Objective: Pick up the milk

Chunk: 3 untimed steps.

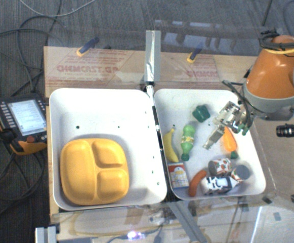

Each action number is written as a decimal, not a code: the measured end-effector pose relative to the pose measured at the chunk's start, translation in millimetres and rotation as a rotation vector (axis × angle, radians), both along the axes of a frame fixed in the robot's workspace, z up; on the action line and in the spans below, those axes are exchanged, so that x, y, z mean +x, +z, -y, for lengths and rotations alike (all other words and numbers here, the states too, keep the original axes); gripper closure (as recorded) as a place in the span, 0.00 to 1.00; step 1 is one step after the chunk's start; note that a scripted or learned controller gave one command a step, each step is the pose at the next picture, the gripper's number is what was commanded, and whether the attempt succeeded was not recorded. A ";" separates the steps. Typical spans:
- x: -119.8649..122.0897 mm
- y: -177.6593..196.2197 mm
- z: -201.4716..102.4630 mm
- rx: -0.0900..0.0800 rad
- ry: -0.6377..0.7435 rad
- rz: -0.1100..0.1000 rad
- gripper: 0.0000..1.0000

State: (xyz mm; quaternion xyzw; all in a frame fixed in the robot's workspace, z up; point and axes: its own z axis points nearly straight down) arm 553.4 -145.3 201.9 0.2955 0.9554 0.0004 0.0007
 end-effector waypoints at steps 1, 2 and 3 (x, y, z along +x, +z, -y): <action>68.2 73.0 72.9 -0.001 -0.137 0.000 0.00; 101.8 -34.1 61.5 -0.002 -0.032 -0.002 0.00; 98.7 -111.9 8.6 -0.002 -0.215 0.010 0.00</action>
